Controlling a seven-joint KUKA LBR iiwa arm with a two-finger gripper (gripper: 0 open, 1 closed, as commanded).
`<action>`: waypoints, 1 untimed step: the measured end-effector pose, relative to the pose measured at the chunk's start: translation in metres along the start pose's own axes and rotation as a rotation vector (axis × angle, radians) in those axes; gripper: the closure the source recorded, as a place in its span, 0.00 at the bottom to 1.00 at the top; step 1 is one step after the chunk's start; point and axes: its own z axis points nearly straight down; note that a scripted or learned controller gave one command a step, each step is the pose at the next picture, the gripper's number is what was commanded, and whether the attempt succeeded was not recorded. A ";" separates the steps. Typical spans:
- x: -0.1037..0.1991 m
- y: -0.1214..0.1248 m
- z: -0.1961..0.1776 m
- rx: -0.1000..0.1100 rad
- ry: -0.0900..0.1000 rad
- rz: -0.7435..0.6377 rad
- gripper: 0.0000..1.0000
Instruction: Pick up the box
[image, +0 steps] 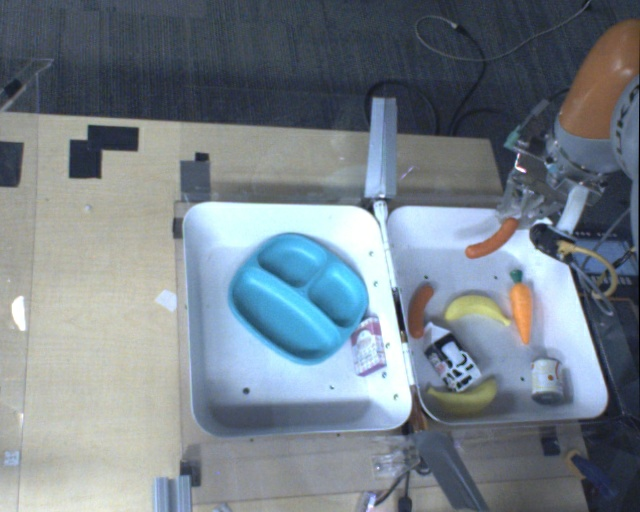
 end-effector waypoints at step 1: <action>0.032 -0.015 -0.069 -0.003 0.002 0.063 1.00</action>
